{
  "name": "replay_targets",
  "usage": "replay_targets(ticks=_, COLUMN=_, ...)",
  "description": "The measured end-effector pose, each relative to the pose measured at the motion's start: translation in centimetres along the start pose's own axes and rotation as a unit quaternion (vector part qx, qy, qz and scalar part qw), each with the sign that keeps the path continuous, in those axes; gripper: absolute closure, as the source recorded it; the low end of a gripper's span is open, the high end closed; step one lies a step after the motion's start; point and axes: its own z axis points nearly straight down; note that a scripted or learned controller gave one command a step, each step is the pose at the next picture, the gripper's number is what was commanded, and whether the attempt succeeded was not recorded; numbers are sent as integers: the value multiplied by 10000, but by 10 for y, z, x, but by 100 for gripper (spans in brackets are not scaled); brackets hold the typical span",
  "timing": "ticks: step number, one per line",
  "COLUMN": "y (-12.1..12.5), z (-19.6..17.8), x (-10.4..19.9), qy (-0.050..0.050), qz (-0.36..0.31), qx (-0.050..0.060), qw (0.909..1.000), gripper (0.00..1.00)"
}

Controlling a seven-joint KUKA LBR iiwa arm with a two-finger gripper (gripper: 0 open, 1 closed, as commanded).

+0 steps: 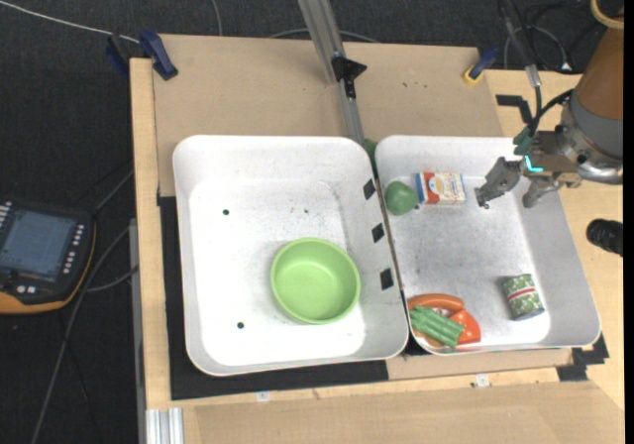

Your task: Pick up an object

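Above the right bin [565, 234], the tool [515, 189] hangs spread and empty beside the small carton [442, 187].

No legible text anywhere. Small white carton with red and blue print [441, 187] and green patterned can [521, 296] both carry printed labels, too small and blurred to read. Handheld pendant screen [40, 244] unreadable too.

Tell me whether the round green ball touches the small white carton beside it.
Touching: the camera view shows the round green ball pressed against the small white carton's left end, no gap.
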Motion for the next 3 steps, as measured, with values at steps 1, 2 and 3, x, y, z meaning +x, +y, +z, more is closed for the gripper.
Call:
replay_targets(ticks=1, y=0, z=0, x=0, qy=0, qz=0, qx=0, qw=10000, gripper=0)
replay_targets(ticks=2, y=-3, z=62, x=1, qy=2, qz=2, qx=26, qw=10000, gripper=0)
replay_targets(ticks=3, y=-5, z=110, x=-8, qy=2, qz=5, qx=22, qw=10000, gripper=0)
